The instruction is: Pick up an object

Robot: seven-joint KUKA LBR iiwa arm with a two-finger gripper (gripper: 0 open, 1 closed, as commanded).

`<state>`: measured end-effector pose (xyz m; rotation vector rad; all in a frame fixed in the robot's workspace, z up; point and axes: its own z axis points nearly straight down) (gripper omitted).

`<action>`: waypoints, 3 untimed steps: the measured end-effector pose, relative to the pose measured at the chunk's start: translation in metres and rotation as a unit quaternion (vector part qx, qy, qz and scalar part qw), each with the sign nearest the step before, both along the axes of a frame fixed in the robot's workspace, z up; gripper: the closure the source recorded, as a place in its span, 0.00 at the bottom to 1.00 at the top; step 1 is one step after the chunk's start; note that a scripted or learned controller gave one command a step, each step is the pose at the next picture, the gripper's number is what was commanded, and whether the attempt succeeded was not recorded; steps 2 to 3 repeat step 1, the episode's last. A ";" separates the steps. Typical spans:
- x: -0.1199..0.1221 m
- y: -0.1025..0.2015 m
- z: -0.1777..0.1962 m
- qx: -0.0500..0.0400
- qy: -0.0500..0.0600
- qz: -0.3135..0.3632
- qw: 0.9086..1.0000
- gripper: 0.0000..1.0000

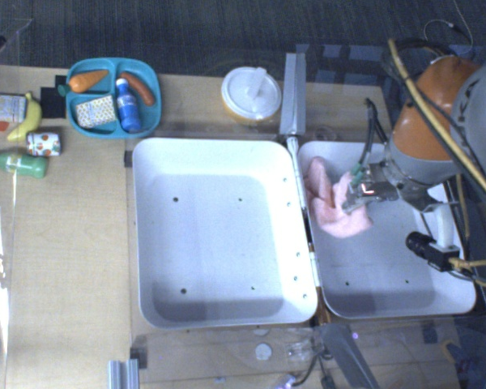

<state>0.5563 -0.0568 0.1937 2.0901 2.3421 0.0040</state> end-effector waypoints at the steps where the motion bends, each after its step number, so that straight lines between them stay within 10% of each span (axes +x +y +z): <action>1: 0.001 0.001 0.010 0.000 -0.001 0.003 1.000 1.00; 3: 0.001 0.001 0.010 0.000 -0.001 0.003 1.000 1.00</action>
